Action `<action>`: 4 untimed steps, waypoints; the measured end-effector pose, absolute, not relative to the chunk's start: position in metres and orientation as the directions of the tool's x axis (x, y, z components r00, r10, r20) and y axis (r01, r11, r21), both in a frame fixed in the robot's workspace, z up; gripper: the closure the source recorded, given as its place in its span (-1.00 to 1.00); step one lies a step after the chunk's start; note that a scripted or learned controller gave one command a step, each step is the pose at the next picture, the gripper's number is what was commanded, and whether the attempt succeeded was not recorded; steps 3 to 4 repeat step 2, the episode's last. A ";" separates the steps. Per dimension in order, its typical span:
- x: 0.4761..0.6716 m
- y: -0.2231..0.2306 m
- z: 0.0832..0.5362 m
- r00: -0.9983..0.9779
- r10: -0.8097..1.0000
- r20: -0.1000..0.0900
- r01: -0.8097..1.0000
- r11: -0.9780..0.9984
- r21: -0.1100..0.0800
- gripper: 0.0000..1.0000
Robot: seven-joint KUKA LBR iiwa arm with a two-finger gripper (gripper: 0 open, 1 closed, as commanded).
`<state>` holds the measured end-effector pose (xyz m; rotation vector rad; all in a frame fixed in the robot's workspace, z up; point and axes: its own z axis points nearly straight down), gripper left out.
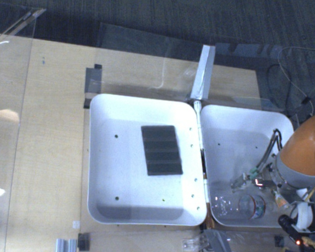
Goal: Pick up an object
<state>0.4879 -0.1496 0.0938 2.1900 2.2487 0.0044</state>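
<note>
Locate the arm (304, 155) at the right edge of the frame. Its gripper (253, 181) is low inside the right bin (231, 124), in the lower right of the frame. From this view you cannot tell whether the gripper is spread or closed, because wrist and cabling crowd it. Nothing is visibly held.

Two candidate objects are present. A clear item (242, 206), transparent and hard to outline, lies on the floor of the right bin near its lower wall, just below the gripper in the picture. A dark ribbed slab (162, 150) lies flat near the centre of the left bin (111, 118), well apart from the gripper.

Judge the step in hand as the approach or grasp attempt on the clear item; the lift is not yet done.

For the next move, confirm that the gripper is centred over the clear item, then close and raise. Expect difficulty: the item sits close to the bin wall, and its smooth surface may slip. Verify the hold before you count the pick as made.
</note>
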 end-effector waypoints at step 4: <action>0.637 -0.151 0.109 -0.014 1.000 -0.001 1.000 0.014 0.008 -1.00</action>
